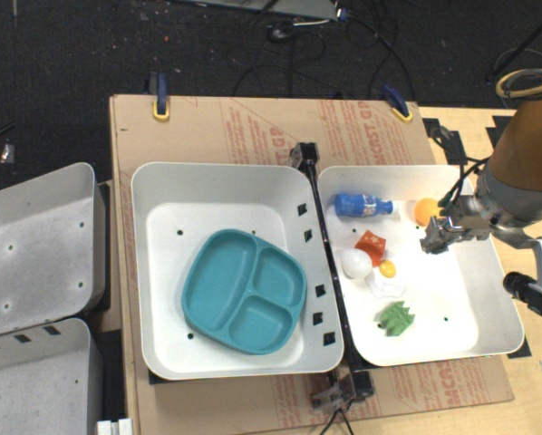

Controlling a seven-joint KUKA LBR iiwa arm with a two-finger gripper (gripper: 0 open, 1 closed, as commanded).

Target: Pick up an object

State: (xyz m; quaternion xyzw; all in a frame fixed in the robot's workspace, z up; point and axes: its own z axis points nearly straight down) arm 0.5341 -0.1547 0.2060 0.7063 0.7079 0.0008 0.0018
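The right bin (452, 333) holds a blue bottle (362, 206) lying on its side, an orange ball (426, 210), a small red object (371, 244), a white egg-like ball (356, 264), a small yellow piece (387, 268), a clear-white lump (386, 285) and a green leafy toy (396, 318). My gripper (437, 240) hangs over the bin's upper right part, just below and right of the orange ball. It looks dark and small from here, and nothing shows between its tips.
The left bin (162, 198) holds a teal divided plate (244, 290). A black divider (324, 252) runs between the bins. Both bins rest on a cardboard sheet (253, 125) clamped at the back. Grey metal trays (35, 243) lie at far left.
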